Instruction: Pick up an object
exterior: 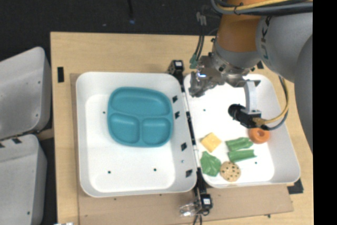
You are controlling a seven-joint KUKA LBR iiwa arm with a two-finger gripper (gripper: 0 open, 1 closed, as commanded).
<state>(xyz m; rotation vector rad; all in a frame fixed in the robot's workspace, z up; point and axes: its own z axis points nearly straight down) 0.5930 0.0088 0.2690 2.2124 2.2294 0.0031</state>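
A grey robot arm (287, 34) with smooth, rounded casing and a broad glossy orange band (242, 13) above its wrist. Yellow and black cables loop over the top of the band, and another thin yellow cable curves down the arm's side. Below the band sits a grey metal wrist block with small wires and a faint blue light.

Wooden bench (63, 113) carries 2 shallow white bins side by side, touching at the mid seam — left bin (95, 176) toward 9 o'clock, right bin (279, 166) toward 3 o'clock. Bare wood shows at 9 and 12.
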